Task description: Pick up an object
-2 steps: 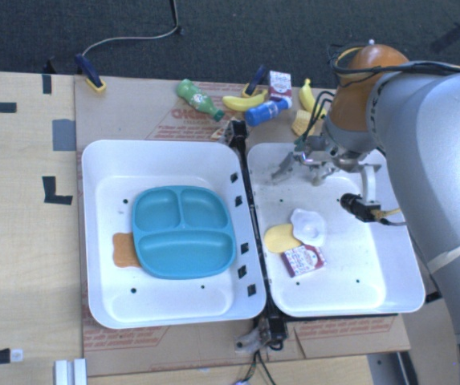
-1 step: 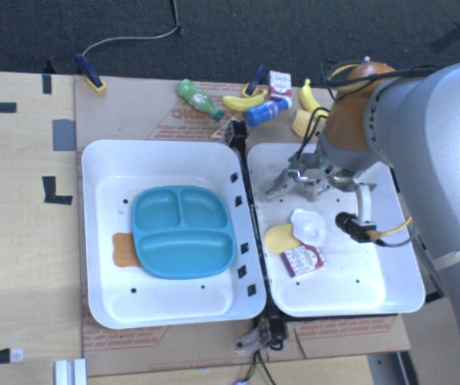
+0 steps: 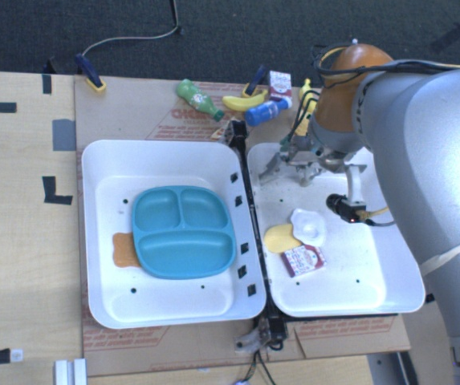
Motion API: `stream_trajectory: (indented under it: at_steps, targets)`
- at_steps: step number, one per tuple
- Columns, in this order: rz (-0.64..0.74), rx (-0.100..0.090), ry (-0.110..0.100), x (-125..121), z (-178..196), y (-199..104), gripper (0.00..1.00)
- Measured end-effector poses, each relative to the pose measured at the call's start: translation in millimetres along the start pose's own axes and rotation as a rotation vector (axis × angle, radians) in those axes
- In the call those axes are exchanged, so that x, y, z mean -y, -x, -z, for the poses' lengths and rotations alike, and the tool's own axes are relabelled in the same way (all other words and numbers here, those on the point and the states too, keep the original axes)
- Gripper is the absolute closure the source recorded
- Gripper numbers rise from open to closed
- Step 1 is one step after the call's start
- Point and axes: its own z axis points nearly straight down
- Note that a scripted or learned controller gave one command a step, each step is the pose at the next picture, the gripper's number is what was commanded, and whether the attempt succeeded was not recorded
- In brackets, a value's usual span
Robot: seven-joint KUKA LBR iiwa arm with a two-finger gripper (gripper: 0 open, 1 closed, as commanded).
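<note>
Reaching in from right, arm (image 3: 406, 127) bent over right bin (image 3: 390, 291), claw (image 3: 294, 167) state unclear.

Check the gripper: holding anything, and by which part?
Cannot tell. The gripper is low over the far end of the right bin, and nothing visible sits in it. The yellow piece, white piece and red packet lie apart from it.

Two white bins (image 3: 101, 215) are sitting side by side on the bench (image 3: 21, 239). One blue tray (image 3: 183, 231), one orange piece (image 3: 122, 250), one yellow piece (image 3: 279, 237), one white piece (image 3: 308, 224) and one red packet (image 3: 303, 260) are lying in them.
</note>
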Motion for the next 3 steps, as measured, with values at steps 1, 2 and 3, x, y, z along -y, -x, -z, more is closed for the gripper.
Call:
stream_trajectory:
  at_steps: [1, 2, 3]
  targets:
    - [0.0, 0.001, 0.0, 8.3, 0.4, 6.4, 0.0]
    - [-0.001, 0.002, 0.0, 24.3, 0.5, -2.0, 0.0]
    - [0.001, 0.0, -0.002, 0.8, 21.5, 1.2, 0.0]
